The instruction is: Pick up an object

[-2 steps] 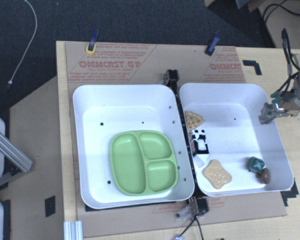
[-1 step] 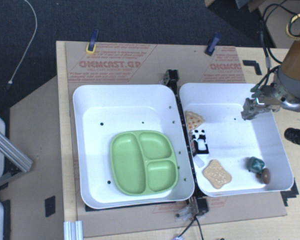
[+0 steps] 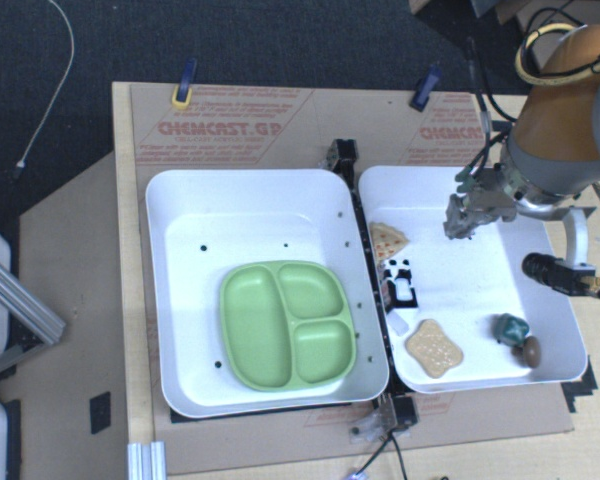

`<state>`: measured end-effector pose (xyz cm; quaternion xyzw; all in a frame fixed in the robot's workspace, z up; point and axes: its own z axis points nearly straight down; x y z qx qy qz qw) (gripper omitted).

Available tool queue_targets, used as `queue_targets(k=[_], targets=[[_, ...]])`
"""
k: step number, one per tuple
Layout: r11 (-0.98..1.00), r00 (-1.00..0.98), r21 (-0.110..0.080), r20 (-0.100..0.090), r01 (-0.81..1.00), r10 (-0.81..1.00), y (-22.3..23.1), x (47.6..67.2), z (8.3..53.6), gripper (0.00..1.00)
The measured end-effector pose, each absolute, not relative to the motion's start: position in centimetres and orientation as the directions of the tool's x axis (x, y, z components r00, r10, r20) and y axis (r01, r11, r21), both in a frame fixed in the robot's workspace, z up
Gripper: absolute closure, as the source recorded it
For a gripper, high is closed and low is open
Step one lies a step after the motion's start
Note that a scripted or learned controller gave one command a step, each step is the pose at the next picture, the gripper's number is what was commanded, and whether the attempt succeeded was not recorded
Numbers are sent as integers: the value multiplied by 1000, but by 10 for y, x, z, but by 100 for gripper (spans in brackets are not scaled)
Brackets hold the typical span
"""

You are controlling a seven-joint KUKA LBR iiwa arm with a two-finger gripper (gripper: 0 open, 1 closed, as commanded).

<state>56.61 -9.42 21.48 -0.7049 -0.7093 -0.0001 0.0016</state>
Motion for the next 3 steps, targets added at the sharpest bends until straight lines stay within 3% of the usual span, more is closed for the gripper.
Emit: queue_targets(k=[3], targets=[[6, -6, 2, 1, 1000, 1000, 59, 597, 219, 100]])
